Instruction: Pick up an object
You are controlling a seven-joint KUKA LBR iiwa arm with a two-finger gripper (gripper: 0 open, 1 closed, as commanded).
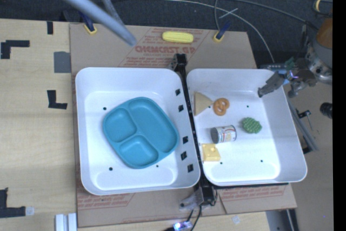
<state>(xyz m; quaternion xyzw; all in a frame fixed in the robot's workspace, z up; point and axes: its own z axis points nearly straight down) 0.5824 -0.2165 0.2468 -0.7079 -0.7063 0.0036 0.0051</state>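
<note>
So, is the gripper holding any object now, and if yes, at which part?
Nothing is held. The gripper is at the upper right rim of the right bin, with nothing between its fingers. The pretzel and green piece lie in that bin.

Right bin (281, 170) holds pretzel (220, 106), green lump (251, 125), tipped can (224, 134) (perhaps a jar), yellow block (211, 152).

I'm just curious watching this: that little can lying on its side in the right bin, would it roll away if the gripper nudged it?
Probably. The small can lies on its side on the smooth floor of the right bin, so a push across its length could roll it. Its round, seemingly hard wall may slip between fingers. It looks small, so likely light.
</note>
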